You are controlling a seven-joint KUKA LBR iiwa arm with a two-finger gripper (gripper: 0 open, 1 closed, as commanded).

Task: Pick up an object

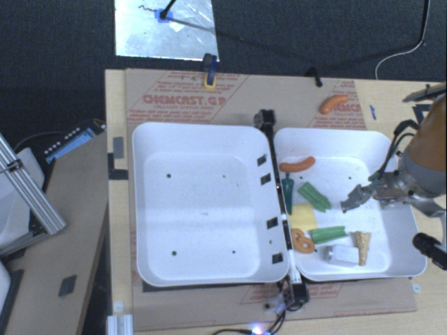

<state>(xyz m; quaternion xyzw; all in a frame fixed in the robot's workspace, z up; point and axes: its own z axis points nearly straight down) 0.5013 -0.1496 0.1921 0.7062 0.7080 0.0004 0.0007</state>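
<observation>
White plastic clutter is packed along the right bin's (391, 145) near-left edge: wrapped piece (343, 255), cone (362, 247), green stick (327, 234). A neighbour could be nudged instead. Farther back, the gripper (351, 199) hovers; its opening cannot be judged.

From my station the feed is evenly and softly lit from overhead, with the two white bins (202, 187) reading bright, close to washed out on their floors, and only faint shadows along their walls. The shiny foil sheet (166, 18) at the top throws patchy glare, while the dark floor around the bench stays dim and grainy. Detail is soft overall, and the arm (426, 155) at the right looks slightly blurred.
</observation>
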